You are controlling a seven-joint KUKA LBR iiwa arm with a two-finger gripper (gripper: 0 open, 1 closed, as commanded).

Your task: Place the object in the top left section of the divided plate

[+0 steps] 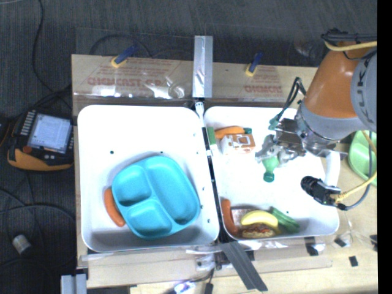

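The blue divided plate lies in the left bin, a little tilted, with its compartments bare. My gripper hangs over the middle of the right bin, far to the right of the plate. A small green object sits directly at the gripper's lower tip. I cannot tell whether it is gripped or lying on the bin floor.
An orange sausage lies against the plate's left edge. In the right bin are a carrot and a white-and-orange box at the top left. A banana, a burger and a green vegetable crowd the front.
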